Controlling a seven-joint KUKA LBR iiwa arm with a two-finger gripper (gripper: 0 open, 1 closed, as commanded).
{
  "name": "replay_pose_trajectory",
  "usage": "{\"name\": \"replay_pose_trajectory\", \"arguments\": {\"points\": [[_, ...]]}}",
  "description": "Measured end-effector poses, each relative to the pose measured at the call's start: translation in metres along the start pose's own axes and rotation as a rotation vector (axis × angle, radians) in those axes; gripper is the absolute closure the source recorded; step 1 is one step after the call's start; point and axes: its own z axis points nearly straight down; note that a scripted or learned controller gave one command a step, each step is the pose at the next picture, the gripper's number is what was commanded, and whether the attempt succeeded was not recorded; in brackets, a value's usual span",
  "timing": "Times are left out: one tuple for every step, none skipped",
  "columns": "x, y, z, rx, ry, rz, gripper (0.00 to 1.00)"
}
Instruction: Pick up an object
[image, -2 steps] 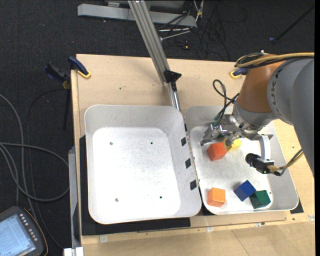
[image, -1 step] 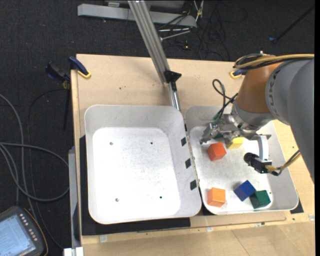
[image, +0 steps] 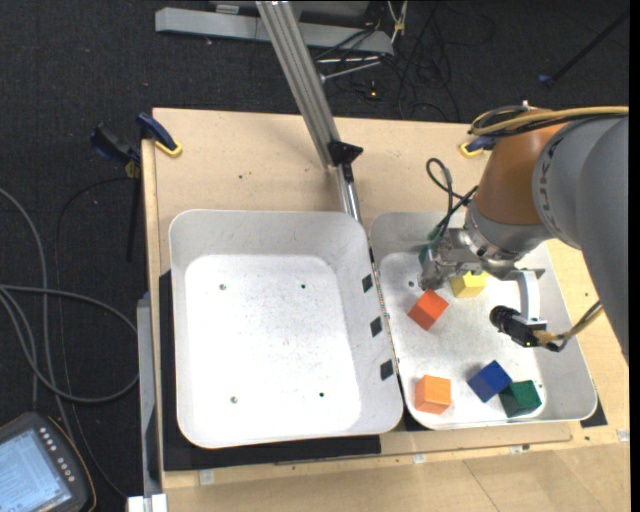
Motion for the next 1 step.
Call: {"name": "replay_pose_trajectory", "arguments": {"points": [[0.0021,0.0119,-0.0525,-0.004,0.0,-0.004,1.0]]}}
